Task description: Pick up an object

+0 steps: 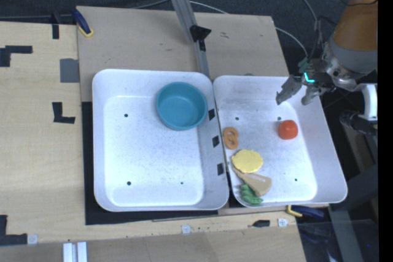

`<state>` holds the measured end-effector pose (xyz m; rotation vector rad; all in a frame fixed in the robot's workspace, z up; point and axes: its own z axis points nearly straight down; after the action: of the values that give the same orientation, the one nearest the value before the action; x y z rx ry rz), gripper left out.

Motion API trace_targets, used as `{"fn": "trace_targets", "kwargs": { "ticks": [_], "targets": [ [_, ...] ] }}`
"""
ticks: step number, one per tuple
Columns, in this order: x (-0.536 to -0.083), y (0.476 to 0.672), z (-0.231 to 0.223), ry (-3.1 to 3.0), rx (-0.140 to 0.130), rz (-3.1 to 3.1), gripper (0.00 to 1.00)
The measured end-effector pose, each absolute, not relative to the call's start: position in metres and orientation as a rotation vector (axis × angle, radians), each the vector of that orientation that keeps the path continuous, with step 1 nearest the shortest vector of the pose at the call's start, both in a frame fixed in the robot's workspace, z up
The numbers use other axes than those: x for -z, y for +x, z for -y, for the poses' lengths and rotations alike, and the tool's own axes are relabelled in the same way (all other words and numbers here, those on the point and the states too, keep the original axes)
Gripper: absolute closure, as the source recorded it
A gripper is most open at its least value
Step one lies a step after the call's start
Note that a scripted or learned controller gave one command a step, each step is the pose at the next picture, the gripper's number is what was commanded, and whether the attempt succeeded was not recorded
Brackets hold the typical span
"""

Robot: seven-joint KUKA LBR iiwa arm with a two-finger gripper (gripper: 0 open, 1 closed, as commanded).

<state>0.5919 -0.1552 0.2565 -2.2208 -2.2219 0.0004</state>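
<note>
A small red ball-like object [287, 129] lies in the right bin [319, 156]. Along that bin's left side sit a small orange-brown ring-shaped piece [230, 137], a round yellow piece [247, 161], a tan wedge [256, 181] and a green piece [249, 194]. My gripper [296, 94] hangs over the right bin's far right part, above and slightly right of the red object. Its two dark fingers [286, 91] are spread apart with nothing between them.
A blue bowl [180, 105] stands at the back of the left bin [123, 150]. A slanted metal pole [184, 3] reaches down to the gap between the bins. Cables loop across the bench behind the right bin.
</note>
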Motion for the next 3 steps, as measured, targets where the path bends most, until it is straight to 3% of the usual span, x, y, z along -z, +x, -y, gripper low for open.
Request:
{"fn": "trace_targets", "kwargs": {
  "ticks": [1,3],
  "targets": [
    [-0.256,0.592,0.155,-2.221,-0.001,2.222,0.00],
    [-0.153,0.592,0.148,-2.218,-0.004,2.219,0.00]
  ]
}}
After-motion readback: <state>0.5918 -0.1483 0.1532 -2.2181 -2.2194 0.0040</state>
